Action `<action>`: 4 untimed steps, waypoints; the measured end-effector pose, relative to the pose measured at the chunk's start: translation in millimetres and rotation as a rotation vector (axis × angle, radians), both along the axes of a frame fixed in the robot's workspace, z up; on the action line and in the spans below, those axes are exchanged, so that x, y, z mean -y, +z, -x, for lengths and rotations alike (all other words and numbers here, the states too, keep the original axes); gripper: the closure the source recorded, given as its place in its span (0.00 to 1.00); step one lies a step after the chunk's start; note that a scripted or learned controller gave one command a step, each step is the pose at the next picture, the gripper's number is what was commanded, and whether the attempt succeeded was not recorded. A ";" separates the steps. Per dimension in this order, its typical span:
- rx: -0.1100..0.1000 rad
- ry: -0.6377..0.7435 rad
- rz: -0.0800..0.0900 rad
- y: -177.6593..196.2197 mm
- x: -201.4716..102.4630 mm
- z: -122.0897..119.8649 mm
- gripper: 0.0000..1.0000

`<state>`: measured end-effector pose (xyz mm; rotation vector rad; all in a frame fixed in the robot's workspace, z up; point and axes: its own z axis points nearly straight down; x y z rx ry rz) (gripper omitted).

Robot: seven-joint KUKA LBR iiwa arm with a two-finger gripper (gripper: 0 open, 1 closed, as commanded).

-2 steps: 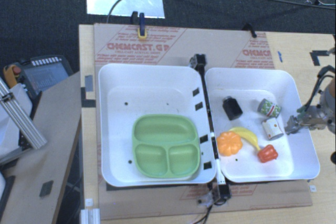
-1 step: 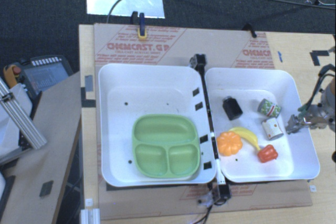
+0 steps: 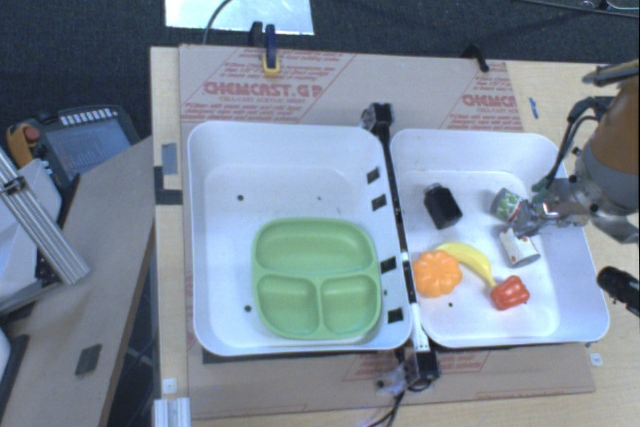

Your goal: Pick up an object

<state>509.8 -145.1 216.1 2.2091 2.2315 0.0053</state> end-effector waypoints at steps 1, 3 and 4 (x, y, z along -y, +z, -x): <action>0.000 0.002 0.000 5.0 -61.4 -20.4 1.00; -0.001 -0.001 0.000 -5.5 -158.7 -51.4 1.00; -0.001 -0.001 0.000 -10.9 -208.1 -69.6 1.00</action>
